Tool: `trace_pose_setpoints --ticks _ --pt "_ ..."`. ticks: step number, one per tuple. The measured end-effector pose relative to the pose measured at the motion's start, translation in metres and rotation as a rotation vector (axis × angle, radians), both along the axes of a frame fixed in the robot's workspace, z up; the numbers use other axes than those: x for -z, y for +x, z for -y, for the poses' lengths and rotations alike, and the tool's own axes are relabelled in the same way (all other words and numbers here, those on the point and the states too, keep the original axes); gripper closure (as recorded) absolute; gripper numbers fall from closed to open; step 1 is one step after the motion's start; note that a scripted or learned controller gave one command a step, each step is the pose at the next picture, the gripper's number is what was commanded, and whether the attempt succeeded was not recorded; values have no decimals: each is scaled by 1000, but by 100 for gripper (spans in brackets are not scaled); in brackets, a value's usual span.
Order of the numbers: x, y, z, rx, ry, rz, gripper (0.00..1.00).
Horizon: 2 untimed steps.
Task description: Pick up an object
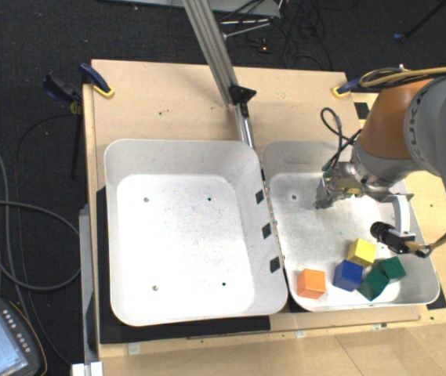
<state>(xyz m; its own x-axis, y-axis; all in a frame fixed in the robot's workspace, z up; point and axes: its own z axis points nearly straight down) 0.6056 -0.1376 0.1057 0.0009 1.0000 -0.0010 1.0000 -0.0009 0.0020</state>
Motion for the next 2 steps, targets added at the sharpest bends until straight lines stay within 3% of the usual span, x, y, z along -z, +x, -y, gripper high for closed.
trace_pose_setpoints --ticks 2 --pt "-122 -1 7 -1 -2 6 100"
